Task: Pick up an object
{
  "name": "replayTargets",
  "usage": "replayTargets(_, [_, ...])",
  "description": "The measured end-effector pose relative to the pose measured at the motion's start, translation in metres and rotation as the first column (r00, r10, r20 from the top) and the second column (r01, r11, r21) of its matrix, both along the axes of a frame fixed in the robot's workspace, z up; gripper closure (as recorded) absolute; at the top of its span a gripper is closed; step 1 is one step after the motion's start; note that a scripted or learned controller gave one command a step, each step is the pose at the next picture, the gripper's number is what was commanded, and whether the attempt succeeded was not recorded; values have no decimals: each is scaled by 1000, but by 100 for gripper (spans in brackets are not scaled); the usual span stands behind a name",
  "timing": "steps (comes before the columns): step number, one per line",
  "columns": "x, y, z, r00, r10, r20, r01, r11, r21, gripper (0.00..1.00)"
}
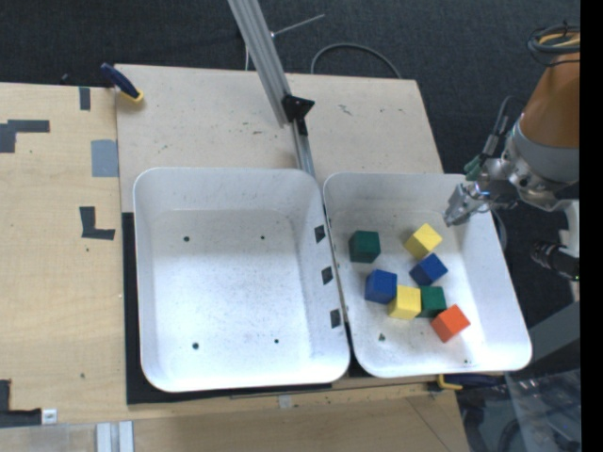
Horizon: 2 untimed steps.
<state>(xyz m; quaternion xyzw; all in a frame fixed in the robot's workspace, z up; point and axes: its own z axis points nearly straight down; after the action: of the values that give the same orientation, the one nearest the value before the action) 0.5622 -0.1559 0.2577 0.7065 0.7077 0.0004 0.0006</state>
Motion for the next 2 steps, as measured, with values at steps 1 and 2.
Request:
replayTargets(1, [-3, 58, -3, 1000, 5, -3, -5, 1000, 2, 100])
replayTargets(2, [-14, 113, -19, 1000, 5, -5, -5, 1000, 2, 100])
